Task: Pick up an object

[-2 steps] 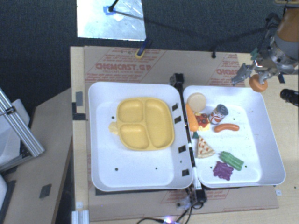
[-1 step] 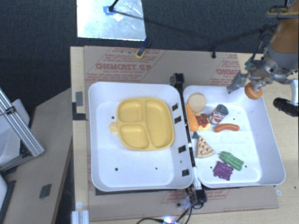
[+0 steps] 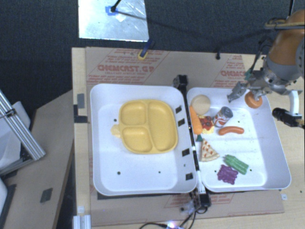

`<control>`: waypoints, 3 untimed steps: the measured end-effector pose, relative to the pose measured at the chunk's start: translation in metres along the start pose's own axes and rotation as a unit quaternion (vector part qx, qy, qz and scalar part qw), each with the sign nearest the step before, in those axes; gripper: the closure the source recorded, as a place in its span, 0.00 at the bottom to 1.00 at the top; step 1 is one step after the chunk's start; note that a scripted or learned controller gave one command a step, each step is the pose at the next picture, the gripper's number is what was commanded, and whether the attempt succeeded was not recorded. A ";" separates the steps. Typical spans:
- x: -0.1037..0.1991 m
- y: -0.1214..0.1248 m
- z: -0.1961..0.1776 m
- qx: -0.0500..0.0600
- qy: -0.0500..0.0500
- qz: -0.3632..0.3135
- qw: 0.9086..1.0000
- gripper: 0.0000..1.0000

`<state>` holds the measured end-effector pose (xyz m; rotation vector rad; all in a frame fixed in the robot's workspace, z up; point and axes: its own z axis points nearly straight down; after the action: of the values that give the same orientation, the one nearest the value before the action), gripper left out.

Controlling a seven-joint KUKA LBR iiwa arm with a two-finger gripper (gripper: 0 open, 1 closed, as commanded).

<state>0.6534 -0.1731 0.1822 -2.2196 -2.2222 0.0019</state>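
Toys lie ungrasped in the white bin (image 3: 279, 173) at right, my gripper (image 3: 244, 90) hovering upper right beside a round orange plastic fruit (image 3: 253, 100), its spread unreadable, pick yet undone

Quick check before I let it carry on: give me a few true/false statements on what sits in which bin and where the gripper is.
1. The yellow tray lies in the left bin. True.
2. The hot dog lies on the yellow tray. False: it lies in the right bin, near the can.
3. The gripper is above the right bin's far end. True.
4. The pizza slice lies in the left bin. False: it lies in the right bin, by the divider.
5. The purple grapes lie at the right bin's near end, next to the green piece. True.
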 end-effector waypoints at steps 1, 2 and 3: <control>0.002 0.003 0.062 0.000 0.000 -0.001 1.000 0.00; 0.001 0.004 0.086 -0.002 0.000 -0.001 1.000 0.00; 0.001 0.005 0.075 -0.004 -0.001 -0.002 1.000 1.00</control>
<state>0.6587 -0.1718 0.1071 -2.2208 -2.2312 -0.0063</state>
